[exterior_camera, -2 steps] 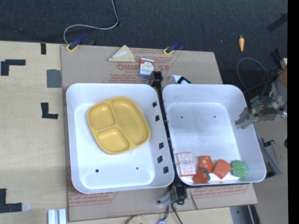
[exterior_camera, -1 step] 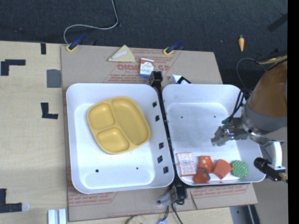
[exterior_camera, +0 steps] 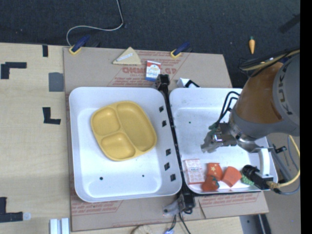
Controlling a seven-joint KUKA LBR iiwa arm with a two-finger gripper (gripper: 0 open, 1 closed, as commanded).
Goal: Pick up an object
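Nearest me, along the front wall of the right bin (exterior_camera: pixel 192 121), sat a tight little cluster. A flat white packet (exterior_camera: pixel 193 171) carried red print too small to read. Next to it were a red block (exterior_camera: pixel 213 169), an orange block (exterior_camera: pixel 231 176) and a red lump (exterior_camera: pixel 210 184), with a scrap of green (exterior_camera: pixel 246 180) beside the orange one. Just behind them, over bare white plastic, the gripper (exterior_camera: pixel 213 141) hung on its grey arm (exterior_camera: pixel 265 106), apart from the cluster; open or closed, I could not tell. In the left bin (exterior_camera: pixel 122 182) lay a glossy yellow plate (exterior_camera: pixel 123 129) with three compartments. Both bins rested on a cardboard sheet (exterior_camera: pixel 97 67) whose faded red lettering I could not make out, laid over a pale wooden bench (exterior_camera: pixel 29 130). Farther back on the sheet were a small red-and-white box (exterior_camera: pixel 153 71) and a tan wedge (exterior_camera: pixel 127 57), and blue clamps (exterior_camera: pixel 78 46) gripped its far edge. Beyond lay dark carpet (exterior_camera: pixel 195 13), a white cable (exterior_camera: pixel 118 4) trailing across it.
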